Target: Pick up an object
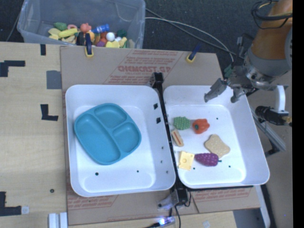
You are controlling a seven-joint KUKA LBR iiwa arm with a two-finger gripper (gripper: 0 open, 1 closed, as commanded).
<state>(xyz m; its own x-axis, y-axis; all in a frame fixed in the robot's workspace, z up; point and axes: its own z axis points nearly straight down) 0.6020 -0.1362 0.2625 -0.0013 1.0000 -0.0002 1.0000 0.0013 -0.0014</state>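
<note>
- While over right bin's [247,141] far edge, gripper [224,93] hangs w/ fingers apart, nothing btwn them.
- Toy foods lie mid-bin: green piece [181,123], red pepper [200,125], bread slice [217,146], purple grapes [207,159], cheese [185,160].

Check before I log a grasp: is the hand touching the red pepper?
Apart. The camera view shows the hand near the bin's far edge, white floor between it and the red pepper.

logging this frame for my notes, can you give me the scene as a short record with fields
left bin: blue divided plate
right bin: green toy, red pepper, hot dog, bread slice, cheese, purple grapes
end effector: open, above right bin's far edge, holding nothing
behind bench: clear tub of toys
</note>
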